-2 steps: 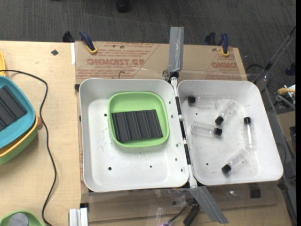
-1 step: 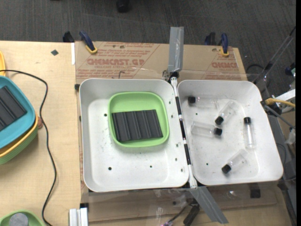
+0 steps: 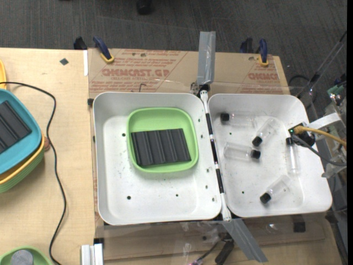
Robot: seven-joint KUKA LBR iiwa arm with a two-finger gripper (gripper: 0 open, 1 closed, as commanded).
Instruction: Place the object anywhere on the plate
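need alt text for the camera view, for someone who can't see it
Two shallow white bins sit side by side: the left bin holds a green plate with a dark ridged insert, the right bin holds several clear vials with black caps.

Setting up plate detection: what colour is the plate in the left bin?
Light green plate, with a dark grey ribbed insert; camera view.
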